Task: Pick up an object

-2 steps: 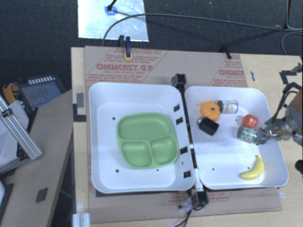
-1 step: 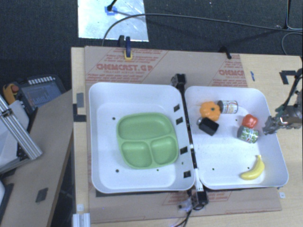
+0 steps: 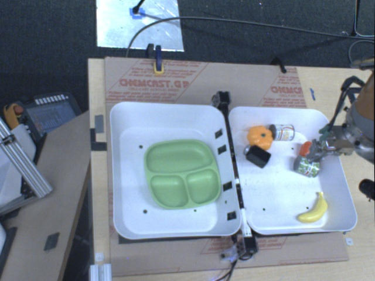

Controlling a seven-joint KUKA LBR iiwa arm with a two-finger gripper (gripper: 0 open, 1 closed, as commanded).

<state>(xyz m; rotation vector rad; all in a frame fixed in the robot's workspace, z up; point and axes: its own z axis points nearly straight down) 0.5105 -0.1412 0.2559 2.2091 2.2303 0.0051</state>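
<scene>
The right bin (image 3: 275, 215) holds several objects. An orange pumpkin-shaped toy (image 3: 259, 136) lies near the back, with a black block (image 3: 257, 156) just in front of it and a small clear jar (image 3: 283, 133) on its side to the right. A yellow banana (image 3: 313, 209) rests in the front right corner. A green-labelled can (image 3: 307, 167) lies by the right wall, with a small red-orange piece (image 3: 304, 149) just above it. My gripper (image 3: 319, 150) hangs low over the bin's right side, right next to the can and the red-orange piece. Nothing visibly hangs from it.
The left bin (image 3: 126, 157) holds a green divided plate (image 3: 180, 173). A black divider with clips (image 3: 229, 168) runs between the bins. The grey arm (image 3: 360, 127) comes in over the right bin's wall. A handheld controller (image 3: 50, 115) lies on the side table at left.
</scene>
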